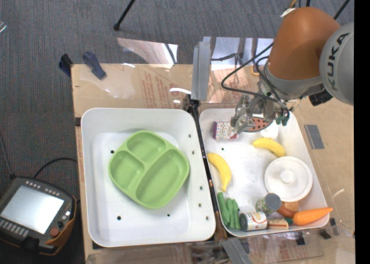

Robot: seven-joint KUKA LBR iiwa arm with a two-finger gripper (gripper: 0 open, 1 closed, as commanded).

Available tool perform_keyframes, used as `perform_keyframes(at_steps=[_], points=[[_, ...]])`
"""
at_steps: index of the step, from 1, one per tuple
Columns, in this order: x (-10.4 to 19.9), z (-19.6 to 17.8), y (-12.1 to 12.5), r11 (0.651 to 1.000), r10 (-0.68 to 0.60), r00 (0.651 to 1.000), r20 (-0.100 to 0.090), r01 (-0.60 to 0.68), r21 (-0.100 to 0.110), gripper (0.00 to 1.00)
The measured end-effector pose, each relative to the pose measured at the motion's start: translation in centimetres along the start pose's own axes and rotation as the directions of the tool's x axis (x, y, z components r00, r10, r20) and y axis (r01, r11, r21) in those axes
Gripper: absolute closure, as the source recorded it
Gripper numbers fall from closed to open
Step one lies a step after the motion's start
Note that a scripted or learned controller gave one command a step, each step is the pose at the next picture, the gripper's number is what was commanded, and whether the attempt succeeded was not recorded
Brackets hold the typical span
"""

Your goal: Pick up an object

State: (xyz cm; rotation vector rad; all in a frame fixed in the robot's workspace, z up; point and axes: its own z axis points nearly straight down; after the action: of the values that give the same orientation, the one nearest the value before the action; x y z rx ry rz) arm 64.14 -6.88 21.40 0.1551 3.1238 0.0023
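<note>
Gripper [250,119]: over right bin [305,136] far end, fingers' state I cannot tell. Candidates: watermelon slice [258,123] beneath, small carton [222,130] beside; I'd descend centred on one, avoiding the bin wall.

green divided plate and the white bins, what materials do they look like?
Green divided plate: likely molded plastic or silicone, with a matte, uniform colour, soft rounded compartment ridges and no glare. White bins: probably thin formed plastic, slightly glossy, with rounded corners and a rolled rim.
</note>
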Motion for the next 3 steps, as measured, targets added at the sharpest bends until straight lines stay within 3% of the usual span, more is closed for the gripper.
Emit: perform_keyframes(at_steps=[1, 2, 3], points=[[-0.2, -8.2, -4.4, 0.987, 0.159, 0.987, -0.006, -0.159, 0.003, 1.00], [2.1, 7.9, -4.4, 0.999, -0.050, 0.998, -0.027, 0.050, -0.002, 1.00], [1.8, 7.3, -4.4, 0.999, -0.051, 0.999, -0.015, 0.051, 0.000, 0.00]])
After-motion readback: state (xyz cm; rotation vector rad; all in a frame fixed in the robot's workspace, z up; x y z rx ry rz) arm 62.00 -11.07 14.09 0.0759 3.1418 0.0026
